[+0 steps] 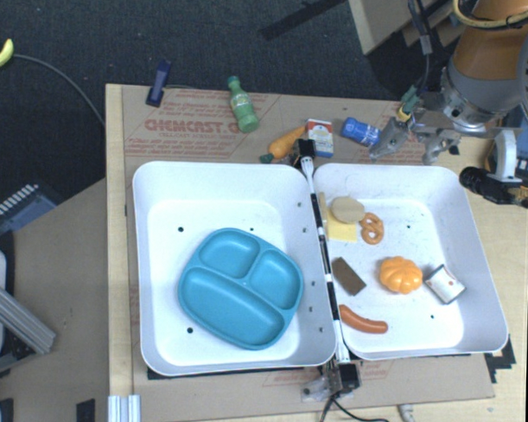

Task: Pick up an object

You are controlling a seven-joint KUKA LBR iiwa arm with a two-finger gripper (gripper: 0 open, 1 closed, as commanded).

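At the upper left of the frame, off the bins, a dark blue marker-like item [158,82] and a green bottle [243,105] lie loose on the cardboard bench top [198,126], out of play. Below them the left bin [152,210] holds a blue divided plate [240,285], lying flat near its middle.

Right of the centre divider, the right bin [471,222] carries the candidates: a tan round piece [347,208] overlapping a yellow slice [340,230], a pretzel [371,227] just beside them, a brown slab [348,275], a sausage [362,321] near the lower edge, an orange pumpkin-like toy [400,275], and a small white block [444,284] beside it. They lie mostly apart, which leaves room for fingers around each.

In the upper right of the frame the gripper [413,143] hangs over the bench just beyond the right bin's far rim, its two fingers spread apart with nothing between them; it is probably parked there to keep the bin visible. No object has been picked yet, and the pumpkin-like toy, standing free and rounded, looks a fair choice.
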